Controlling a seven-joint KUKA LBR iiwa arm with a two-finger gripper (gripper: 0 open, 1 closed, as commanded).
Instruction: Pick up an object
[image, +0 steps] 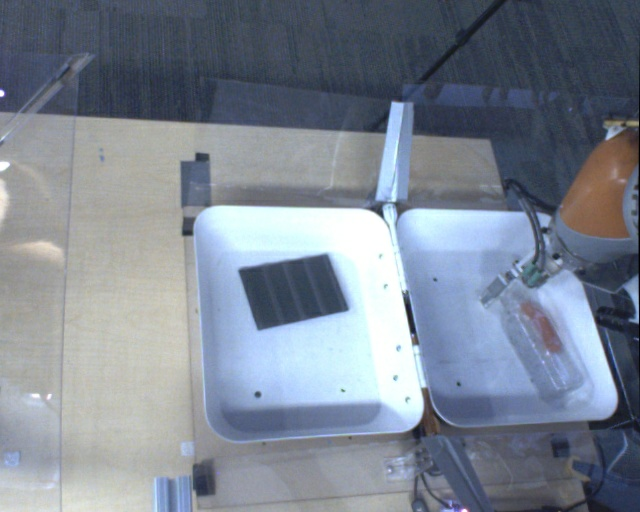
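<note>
On a pale wooden bench (110, 330), two shallow white plastic bins sit side by side, their inner rims touching. In the right bin (450, 330) a clear plastic bottle with a reddish patch inside (543, 340) lies on its side toward the bin's right wall, its neck pointing up and left. At that neck hangs the two-finger gripper (522, 276) of the grey arm with the orange band (600, 195), which reaches in from the right; whether its fingers are apart, together or clamped on the bottle cannot be told from this angle. In the left bin (230, 390) a dark grey ribbed rectangular mat (293, 290) lies flat, slightly turned, in the upper middle. Behind the bins, a grey metal post (395, 150) stands at their junction.
</note>
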